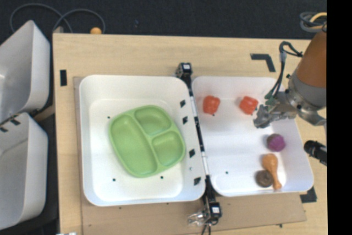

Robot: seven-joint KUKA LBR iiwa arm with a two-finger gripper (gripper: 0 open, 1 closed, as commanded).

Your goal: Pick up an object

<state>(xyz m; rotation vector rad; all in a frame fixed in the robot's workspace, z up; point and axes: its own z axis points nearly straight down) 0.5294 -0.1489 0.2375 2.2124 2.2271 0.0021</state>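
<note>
A: White bins, two, set side by side on the counter point(66, 118); the left bin point(88, 173) is occupied by a green divided plate point(146, 140); the right bin point(231, 181) is where the pickable things are found.

B: Contents listed?

A: Two red pieces near the far wall, one point(211, 104) by the divider, the other point(248, 104) just beside the tool; a purple ball point(276, 142) nearer the right wall; an orange piece point(271, 168) touching a brown round piece point(264, 178) at the near corner.

B: Tool state?

A: The tool point(263, 118) is seen low over the right bin, between the second red piece and the purple ball; whether it is spread or closed cannot be told; nothing is seen gripped in it.

B: Progress?

A: Judged early; the reach into the bin is done; no object is seen lifted, all five are lying on the bin floor; target selection, closing and lift are judged still to be done; the nearest candidate is taken to be the second red piece, though that is only a guess.
</note>
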